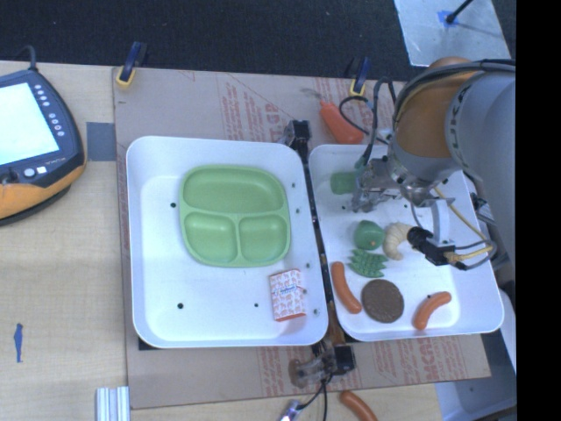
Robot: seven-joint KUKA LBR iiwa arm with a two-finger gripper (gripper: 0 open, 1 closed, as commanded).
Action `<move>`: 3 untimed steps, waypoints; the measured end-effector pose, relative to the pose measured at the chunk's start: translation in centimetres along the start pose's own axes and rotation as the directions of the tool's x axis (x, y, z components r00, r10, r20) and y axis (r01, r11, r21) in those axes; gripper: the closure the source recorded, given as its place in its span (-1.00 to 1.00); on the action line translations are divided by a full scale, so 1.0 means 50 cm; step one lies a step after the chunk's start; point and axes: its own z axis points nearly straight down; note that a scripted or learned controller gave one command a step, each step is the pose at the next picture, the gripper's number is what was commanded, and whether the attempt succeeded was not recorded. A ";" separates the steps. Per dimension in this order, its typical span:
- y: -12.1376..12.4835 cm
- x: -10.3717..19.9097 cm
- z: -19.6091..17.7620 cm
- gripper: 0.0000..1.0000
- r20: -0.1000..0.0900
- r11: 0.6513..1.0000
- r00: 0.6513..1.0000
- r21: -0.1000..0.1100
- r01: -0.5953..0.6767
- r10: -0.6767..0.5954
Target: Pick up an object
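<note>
The gripper (375,196) is hanging low over the right bin (478,310), and honestly I can't tell if it's got anything. A small green piece (343,182) is sitting just beside it, a green pepper (368,233) and a cream-coloured thing (396,239) are lying a bit nearer the camera, then a brown patty (383,300) between two sausages (345,288), and way off across the divider a green plate (234,215)

I see the gripper (366,202) low over the right bin (473,318), just beside a green piece (343,182). Left bin (145,261) holds a green divided plate (235,215) and small carton (287,295).
</note>
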 end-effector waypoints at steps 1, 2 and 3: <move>0.000 0.000 0.000 -1.00 0.001 1.000 1.000 0.000 0.001 -0.001; -0.211 -0.113 0.024 -1.00 -0.002 1.000 1.000 0.000 -0.002 0.002; -0.210 -0.113 0.003 1.00 -0.001 1.000 1.000 0.000 0.004 -0.004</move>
